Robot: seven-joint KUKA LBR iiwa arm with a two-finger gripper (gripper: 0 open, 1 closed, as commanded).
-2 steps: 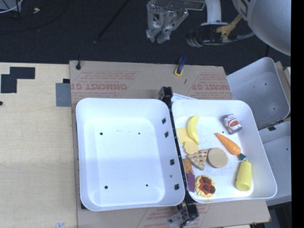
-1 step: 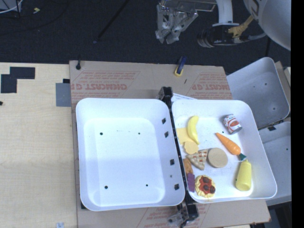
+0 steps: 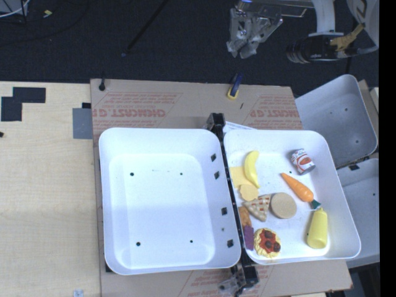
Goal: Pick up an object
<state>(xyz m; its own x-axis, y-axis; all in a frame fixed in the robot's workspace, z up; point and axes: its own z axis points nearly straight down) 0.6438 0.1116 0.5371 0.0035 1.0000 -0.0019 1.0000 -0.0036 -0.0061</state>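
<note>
The left shallow white plastic bin sits on a brown cardboard sheet laid over the light wooden bench. Its floor shows only small dark holes.

The right shallow white plastic bin lies directly beside it, the two rims meeting along a black clip strip. Contents of the right bin, left to right:
- a purple toy piece at the lower left, next to the dividing rim;
- a pale yellow flat cheese-like slice, with a second rounder yellow piece touching it below;
- a yellow plastic banana, lying across the slice's right edge;
- a tan waffle-patterned wedge, just below the yellow pieces;
- a round red-and-yellow toy pizza near the front rim;
- a beige round disc, touching the wedge;
- an orange plastic carrot, lying at a slant;
- a small red-and-white can, tipped on its side near the back rim;
- a yellow plastic squeeze bottle, lying near the right wall.

The metal two-finger gripper hangs over the dark floor beyond the bench, well apart from both bins. Nothing sits between its fingers; whether they are spread or pressed together cannot be told.
</note>
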